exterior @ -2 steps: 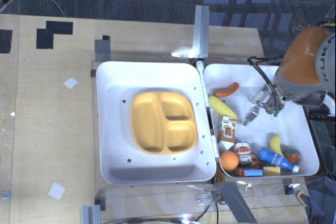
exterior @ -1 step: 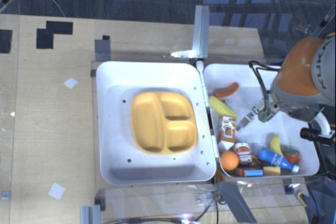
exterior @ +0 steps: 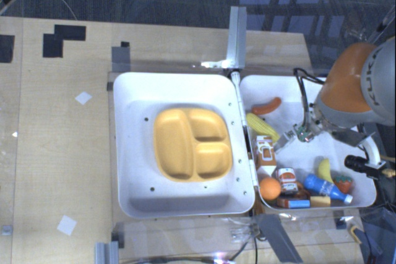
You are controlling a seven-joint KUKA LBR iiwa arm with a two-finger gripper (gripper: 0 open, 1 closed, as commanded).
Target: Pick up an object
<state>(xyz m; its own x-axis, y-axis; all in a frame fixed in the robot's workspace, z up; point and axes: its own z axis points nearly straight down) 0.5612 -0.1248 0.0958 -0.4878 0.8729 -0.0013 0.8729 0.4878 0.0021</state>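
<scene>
The arm (exterior: 362, 80) is running off the right edge. Its wrist is covering part of the right bin (exterior: 371, 191). The gripper (exterior: 296, 134) is showing too small to read.

Single fixed overhead view, slanted down over both bins (exterior: 124, 133).

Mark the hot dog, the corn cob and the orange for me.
hot dog (exterior: 266, 106), camera view, middle of the sausage.
corn cob (exterior: 262, 127), camera view, middle of the cob.
orange (exterior: 269, 188), camera view, top of the fruit.
</scene>
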